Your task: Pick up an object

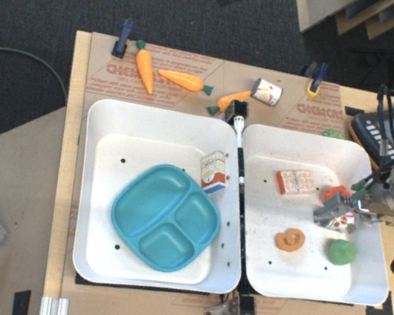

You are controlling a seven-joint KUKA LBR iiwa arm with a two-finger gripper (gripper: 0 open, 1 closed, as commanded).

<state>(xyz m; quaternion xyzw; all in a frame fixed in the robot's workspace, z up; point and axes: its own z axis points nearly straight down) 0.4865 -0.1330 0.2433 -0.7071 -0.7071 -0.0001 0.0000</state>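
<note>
Three carrots (180,80), small can (267,92) behind bins.

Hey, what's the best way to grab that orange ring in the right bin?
Probably from straight above. The orange ring lies flat on the floor of the right bin, so one finger could drop into its centre hole and the other outside, pinching one side of the band. It sits apart from the green lump, so nothing crowds the gripper.

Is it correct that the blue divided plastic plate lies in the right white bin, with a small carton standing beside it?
Not quite. In the camera view, the blue divided plastic plate lies in the left white bin, not the right one. The small carton does stand beside it.
</note>
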